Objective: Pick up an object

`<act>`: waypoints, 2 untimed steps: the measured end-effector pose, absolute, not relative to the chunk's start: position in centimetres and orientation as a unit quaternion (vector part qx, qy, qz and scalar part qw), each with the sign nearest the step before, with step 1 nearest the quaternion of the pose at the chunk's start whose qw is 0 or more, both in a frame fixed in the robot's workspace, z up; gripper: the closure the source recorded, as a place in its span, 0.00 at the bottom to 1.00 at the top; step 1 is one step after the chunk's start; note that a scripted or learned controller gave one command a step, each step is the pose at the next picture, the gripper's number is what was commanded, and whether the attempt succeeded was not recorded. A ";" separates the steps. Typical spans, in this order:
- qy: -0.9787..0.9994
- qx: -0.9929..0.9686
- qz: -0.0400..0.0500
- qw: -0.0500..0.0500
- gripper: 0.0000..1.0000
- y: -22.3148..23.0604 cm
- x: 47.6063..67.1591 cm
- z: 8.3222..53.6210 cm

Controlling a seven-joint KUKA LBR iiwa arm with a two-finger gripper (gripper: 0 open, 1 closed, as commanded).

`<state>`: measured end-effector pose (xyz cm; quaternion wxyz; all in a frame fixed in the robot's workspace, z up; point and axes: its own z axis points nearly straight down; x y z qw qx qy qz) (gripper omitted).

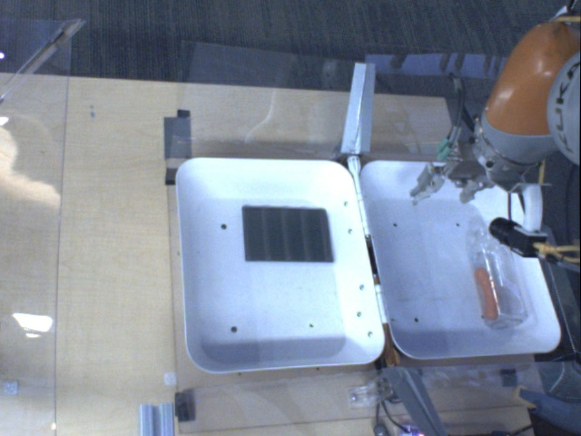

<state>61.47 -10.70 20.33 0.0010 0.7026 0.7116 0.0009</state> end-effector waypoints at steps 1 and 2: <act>0.772 0.636 0.001 0.002 0.00 -17.6 57.0 14.6; 0.773 0.635 0.003 0.006 1.00 -17.5 57.3 15.9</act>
